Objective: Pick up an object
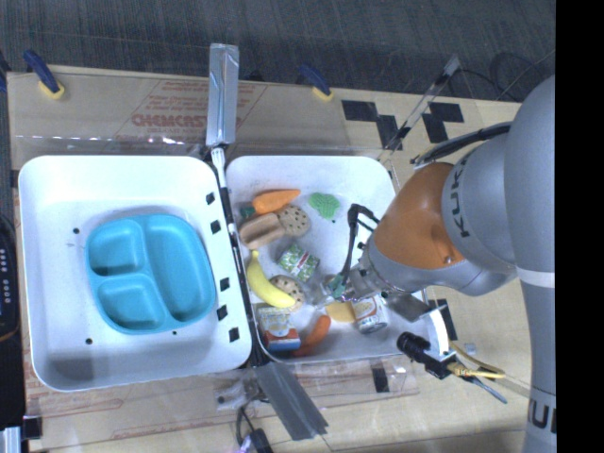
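A: While the arm reaches down into the right bin (pixel 377 173), where does the pincer (pixel 351 289) sit?

B: Low among the clutter at the near right, just beside a small can (pixel 371 315) and a yellow piece (pixel 341 311); whether it is spread or closed I cannot tell; nothing visibly sits in it.

A: So the pick is undone?

B: I judge so; the banana (pixel 265 286), carrot (pixel 275 199) and cookie (pixel 293 220) lie in the bin; the blue tray (pixel 151 272) sits in the left bin (pixel 47 187).
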